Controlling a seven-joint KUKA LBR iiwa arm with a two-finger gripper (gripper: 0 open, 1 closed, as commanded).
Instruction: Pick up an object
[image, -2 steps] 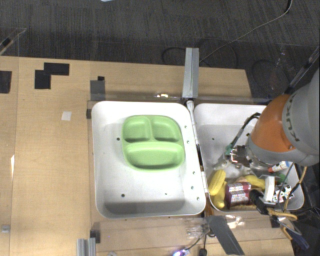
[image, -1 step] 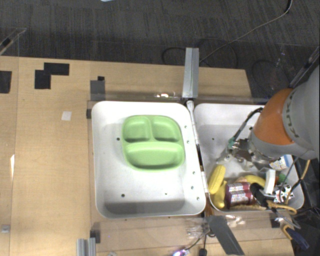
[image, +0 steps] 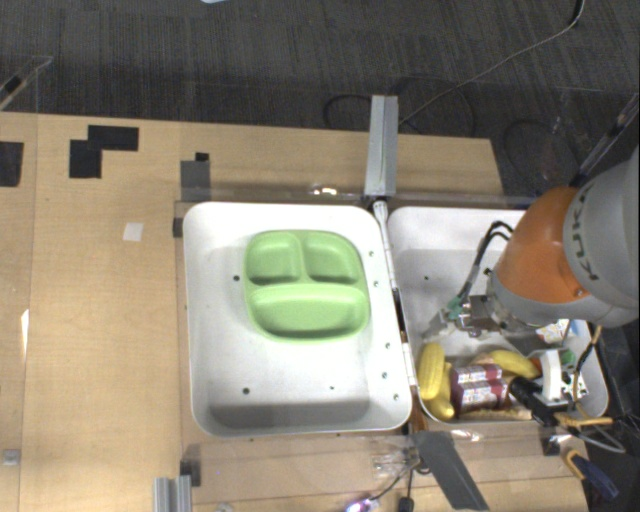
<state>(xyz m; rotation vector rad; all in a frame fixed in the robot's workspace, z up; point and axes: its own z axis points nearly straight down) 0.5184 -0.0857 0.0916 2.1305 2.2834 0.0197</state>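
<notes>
My gripper hangs low in the right bin, under the grey arm with its orange band. Just in front of it lie a yellow banana, a dark red can on its side, and a second yellow banana partly under the arm. The gripper stands above and slightly behind these things, and I see nothing held in it. The arm hides the right part of this bin.
A green divided plate lies in the left bin, towards its back. A metal divider separates the two bins. The wooden bench spreads out to the left.
</notes>
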